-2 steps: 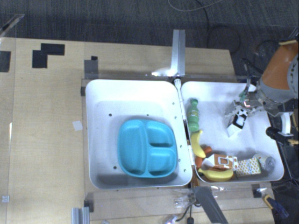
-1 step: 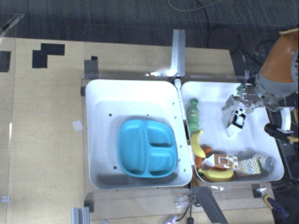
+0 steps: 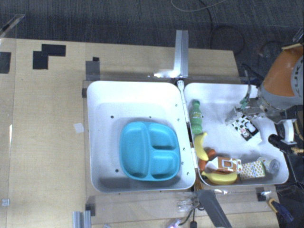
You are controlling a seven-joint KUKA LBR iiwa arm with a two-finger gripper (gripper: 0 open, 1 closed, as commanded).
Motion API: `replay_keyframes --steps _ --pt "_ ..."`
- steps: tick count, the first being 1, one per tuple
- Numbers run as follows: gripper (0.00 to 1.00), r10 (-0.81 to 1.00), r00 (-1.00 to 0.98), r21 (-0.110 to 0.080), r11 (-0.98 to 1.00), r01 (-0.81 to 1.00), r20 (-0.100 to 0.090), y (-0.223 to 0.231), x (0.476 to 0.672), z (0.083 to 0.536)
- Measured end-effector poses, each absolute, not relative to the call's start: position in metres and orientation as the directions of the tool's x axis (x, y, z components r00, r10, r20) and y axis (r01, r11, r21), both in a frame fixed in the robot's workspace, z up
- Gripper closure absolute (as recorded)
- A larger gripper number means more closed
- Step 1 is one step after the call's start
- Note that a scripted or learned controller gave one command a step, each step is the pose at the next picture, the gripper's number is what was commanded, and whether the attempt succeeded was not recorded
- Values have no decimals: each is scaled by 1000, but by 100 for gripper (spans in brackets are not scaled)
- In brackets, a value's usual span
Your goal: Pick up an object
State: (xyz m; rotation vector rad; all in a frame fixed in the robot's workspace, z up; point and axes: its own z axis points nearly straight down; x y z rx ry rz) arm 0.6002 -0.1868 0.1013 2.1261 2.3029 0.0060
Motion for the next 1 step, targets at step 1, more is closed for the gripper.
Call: replay_keyframes --steps 1 --pt "100 997 -83 13 83 996 -4 -186 602 113"
